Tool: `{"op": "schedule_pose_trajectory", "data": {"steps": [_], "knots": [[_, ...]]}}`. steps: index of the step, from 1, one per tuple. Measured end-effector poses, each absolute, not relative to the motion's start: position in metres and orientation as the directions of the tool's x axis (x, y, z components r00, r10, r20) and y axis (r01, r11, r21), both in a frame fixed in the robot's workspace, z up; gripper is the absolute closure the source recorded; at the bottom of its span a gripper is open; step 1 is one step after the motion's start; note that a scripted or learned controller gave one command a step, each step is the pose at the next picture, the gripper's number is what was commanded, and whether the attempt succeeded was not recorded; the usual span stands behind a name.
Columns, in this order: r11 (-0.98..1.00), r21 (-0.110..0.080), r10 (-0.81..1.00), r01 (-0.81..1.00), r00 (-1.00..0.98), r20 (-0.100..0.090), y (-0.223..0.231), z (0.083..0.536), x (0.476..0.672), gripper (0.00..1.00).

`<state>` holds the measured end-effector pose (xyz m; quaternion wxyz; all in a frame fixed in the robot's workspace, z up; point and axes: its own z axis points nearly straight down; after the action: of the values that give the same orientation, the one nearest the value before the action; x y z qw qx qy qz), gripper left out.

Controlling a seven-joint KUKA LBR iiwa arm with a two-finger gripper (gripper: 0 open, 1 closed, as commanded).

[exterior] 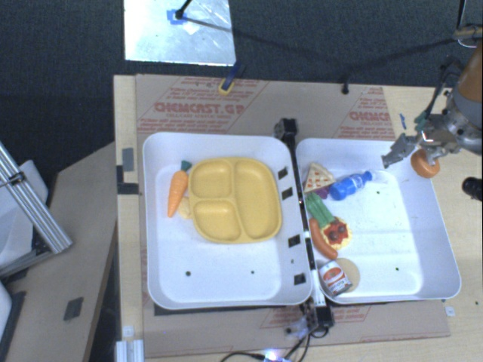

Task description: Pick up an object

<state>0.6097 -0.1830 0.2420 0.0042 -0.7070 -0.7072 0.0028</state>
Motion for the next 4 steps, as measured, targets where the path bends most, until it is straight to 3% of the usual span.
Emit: {"op": "schedule_pose_trajectory", "data": {"steps": [1, 4], "knots": [[0.003, 0.002, 1.0, 1.0, -0.003, -0.001, -0.183, 0.249, 0.612, 0.0], [0.005, 0.006, 1.0, 1.0, -0.005, 0.001, -0.181, 0.111, 0.633, 0.0]]}}
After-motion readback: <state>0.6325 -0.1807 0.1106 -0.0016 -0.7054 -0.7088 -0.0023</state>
